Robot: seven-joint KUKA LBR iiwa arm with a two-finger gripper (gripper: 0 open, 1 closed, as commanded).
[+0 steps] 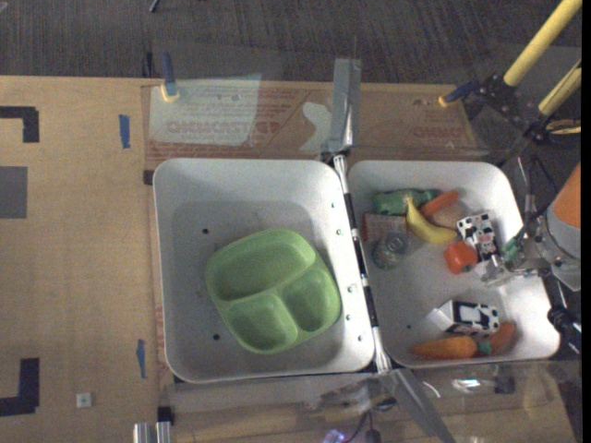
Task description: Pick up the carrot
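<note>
Reaching in from the right, the arm point(565, 233) hangs over the right bin point(406, 326), its gripper point(506, 264) low near the bin's right wall; whether it is apart or together cannot be told. The carrot point(445, 347) lies at the bin's front edge, beside a cow toy point(476, 316). A green tray point(272, 289) sits in the left bin point(185, 201).

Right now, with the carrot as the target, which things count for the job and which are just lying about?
For the job:
- carrot, near edge of the right bin
- gripper, at that bin's right side

Lying about:
- banana
- black-and-white toy beside the carrot
- green divided plate in the left bin
</note>
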